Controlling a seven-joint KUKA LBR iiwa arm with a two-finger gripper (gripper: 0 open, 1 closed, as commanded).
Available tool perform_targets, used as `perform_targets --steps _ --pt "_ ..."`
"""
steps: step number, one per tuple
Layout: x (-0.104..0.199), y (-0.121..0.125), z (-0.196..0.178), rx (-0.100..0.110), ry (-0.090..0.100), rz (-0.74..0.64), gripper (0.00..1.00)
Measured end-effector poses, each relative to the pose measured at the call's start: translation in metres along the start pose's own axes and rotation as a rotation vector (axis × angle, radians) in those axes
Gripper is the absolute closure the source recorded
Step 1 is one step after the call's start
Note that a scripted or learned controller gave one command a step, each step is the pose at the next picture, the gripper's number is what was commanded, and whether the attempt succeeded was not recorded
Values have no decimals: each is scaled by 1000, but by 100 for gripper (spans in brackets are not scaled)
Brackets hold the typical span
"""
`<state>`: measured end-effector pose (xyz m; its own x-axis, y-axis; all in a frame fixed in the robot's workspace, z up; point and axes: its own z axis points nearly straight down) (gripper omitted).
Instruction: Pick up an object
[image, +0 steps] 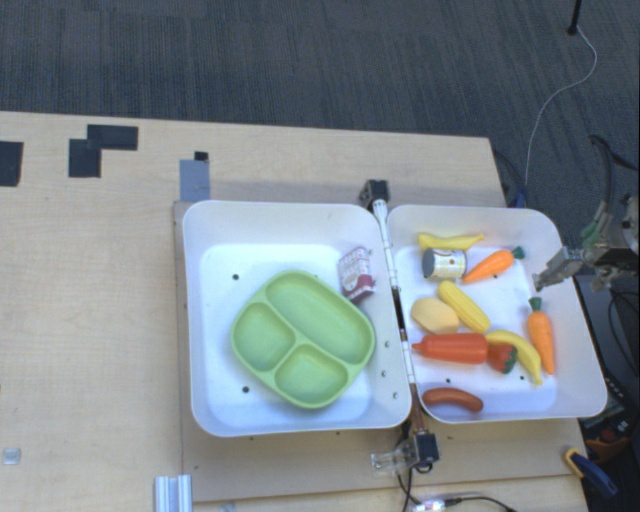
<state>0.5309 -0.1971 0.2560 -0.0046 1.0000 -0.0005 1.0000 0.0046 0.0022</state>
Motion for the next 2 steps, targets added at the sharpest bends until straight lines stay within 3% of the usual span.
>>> perform_targets --steps 1,2 --pt "34 0 169 -5 1 0 0" --pt "34 1 157 -11 -2 0 100"
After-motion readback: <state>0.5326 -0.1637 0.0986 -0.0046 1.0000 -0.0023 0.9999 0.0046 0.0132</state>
